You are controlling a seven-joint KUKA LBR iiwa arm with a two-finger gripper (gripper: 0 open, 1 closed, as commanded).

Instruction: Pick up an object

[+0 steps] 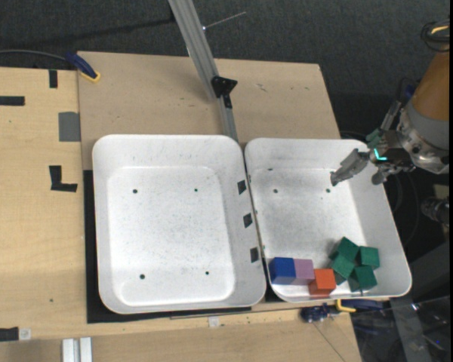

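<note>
So far: nothing is lifted, and by my reckoning the pick has hardly begun.
Hand: the hand [360,167] hangs over the upper right of the right bin [302,210], reaching in across its right rim, with one grey finger pointing down and left. I see nothing between its fingers; whether they are spread or pressed together I cannot tell from where I stand.
Blocks: all sit bunched in the bin's near right corner, well apart from the hand. A blue block [282,269] and a purple block [304,270] lie side by side, an orange block [324,280] just beside them, and a clump of green blocks [355,262] packed against the corner.
Left bin: the left bin [170,225] lies beside the right one on the surface [151,96].
Done: at most the arm is over the bin that holds the blocks.
Left to do: travel to the corner, come down on one block, close on it, and raise it.
Worry: the blocks touch each other and crowd the wall, so a clean grip on one looks awkward; the blue one at the end of the row seems the most open.
</note>
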